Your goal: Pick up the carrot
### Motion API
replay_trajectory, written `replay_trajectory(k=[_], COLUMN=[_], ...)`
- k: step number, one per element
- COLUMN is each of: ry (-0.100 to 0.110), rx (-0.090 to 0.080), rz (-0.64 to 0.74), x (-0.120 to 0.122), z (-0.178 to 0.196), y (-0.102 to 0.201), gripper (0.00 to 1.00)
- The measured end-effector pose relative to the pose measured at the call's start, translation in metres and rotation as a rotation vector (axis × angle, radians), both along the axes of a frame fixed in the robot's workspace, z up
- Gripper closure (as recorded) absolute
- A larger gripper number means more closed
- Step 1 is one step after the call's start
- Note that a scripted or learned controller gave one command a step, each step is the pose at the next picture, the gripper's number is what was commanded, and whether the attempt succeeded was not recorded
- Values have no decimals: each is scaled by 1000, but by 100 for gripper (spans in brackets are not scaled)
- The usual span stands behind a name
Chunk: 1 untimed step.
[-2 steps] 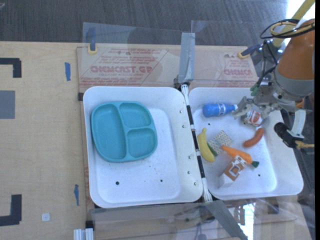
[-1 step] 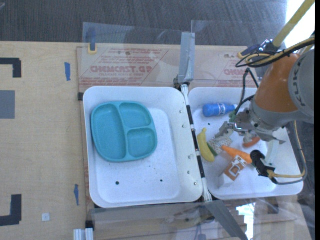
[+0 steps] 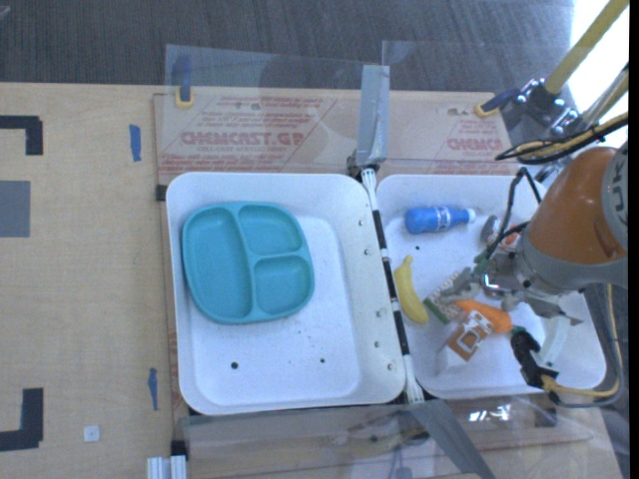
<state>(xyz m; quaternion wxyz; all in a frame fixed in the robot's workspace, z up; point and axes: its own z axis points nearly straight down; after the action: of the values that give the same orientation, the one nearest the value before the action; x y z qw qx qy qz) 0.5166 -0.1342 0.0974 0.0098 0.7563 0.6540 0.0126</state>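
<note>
In right bin (image 3: pixel 589 367) — carrot (image 3: pixel 483 315) beside gripper (image 3: pixel 461 289)

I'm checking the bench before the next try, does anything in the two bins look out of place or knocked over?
Nothing looks spilled or broken. The teal divided plate sits slightly turned in the left bin. In the right bin, the blue bottle lies on its side, and the banana rests against the divider, near the carrot.

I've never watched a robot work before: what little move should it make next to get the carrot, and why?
Probably a short drop straight down. The gripper sits low in the right bin, just above the carrot, which lies among clutter beside the banana. I can't tell whether anything is gripped yet, so closing in on the carrot seems the sensible next step.
</note>
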Motion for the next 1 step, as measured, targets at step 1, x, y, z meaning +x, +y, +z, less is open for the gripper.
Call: replay_trajectory(k=[1], ry=[-1], rx=[-1], rz=[-3], x=[0], z=[9], y=[-1], gripper=[100])
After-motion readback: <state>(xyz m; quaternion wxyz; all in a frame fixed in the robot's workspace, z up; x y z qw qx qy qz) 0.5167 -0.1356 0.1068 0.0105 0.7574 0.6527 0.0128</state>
